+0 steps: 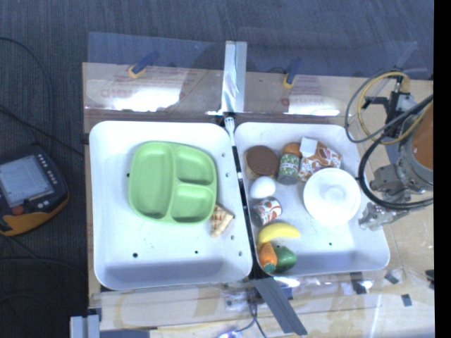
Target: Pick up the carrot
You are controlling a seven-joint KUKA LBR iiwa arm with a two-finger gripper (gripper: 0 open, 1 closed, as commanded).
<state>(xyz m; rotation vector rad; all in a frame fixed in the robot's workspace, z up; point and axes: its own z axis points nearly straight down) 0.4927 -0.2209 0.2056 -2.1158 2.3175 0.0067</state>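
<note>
Carrot (268, 255) lies at the near left corner of the right bin (366, 253), touching a green vegetable (285, 258), just below a banana (279, 232). Pincer (373, 218) sits at the right bin's right rim, well apart from the carrot; cannot tell its state. White bowl (331, 194) nearby. Left bin (113, 259) holds a green divided plate (171, 182).

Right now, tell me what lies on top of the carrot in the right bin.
The banana lies just above the carrot, at or over its upper end; a green piece touches its right side. Whether they overlap cannot be told, and the carrot's underside is hidden.
</note>
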